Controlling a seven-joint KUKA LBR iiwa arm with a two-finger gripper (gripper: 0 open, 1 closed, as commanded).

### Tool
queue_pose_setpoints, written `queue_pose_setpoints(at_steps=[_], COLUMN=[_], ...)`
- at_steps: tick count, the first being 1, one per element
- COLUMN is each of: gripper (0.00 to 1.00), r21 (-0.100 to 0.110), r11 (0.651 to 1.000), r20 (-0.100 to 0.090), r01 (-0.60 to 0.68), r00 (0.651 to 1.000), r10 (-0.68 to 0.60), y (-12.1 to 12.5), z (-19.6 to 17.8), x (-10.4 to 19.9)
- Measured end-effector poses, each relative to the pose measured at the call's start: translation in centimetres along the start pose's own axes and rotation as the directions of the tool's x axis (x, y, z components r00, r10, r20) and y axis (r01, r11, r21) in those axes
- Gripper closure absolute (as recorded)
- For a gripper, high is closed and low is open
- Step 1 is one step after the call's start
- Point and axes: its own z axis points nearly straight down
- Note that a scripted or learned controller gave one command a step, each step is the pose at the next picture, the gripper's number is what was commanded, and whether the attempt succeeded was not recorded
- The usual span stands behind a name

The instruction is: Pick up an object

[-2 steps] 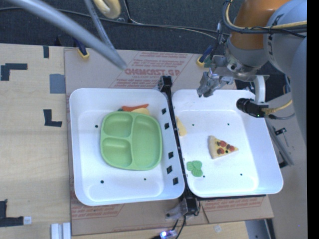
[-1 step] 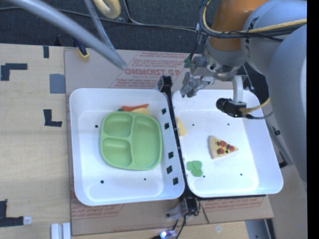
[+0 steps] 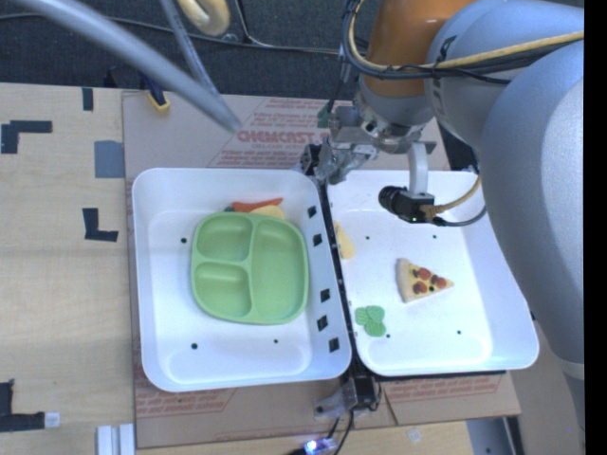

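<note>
The gripper (image 3: 327, 164) sits low over the far end of the rim where the 2 bins meet, so the plainest risk is that a straight descent lands on that divider instead of on any object, or catches the rim and shoves a bin. Whether the gripper is apart or together I cannot tell, since the wrist hardware hides it, and nothing can be seen held there. In the right bin (image 3: 493, 354) the pizza slice (image 3: 422, 281) lies flat near the middle, well apart from the gripper and toward the near side; the green piece (image 3: 371, 321) lies near the left wall closer to the front, and a pale yellow piece (image 3: 344, 244) hugs the divider just below the gripper. That yellow piece looks the nearest target, but being against the wall it leaves little room on one side, so a grasp could slip or push it under the rim. In the left bin (image 3: 152, 254) the green tray (image 3: 251, 266) covers most of an orange piece (image 3: 256, 204) and a yellow one at its far edge; the tray is probably too wide and flat to grasp.
</note>
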Motion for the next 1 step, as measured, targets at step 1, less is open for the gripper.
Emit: queue_pose_setpoints(at_steps=[1], gripper=[1.0], r21=[0.001], r11=[1.0], r20=[0.0], r01=[0.0], r00=[1.0], r10=[0.0], y=[0.62], z=[1.88], x=[4.77])
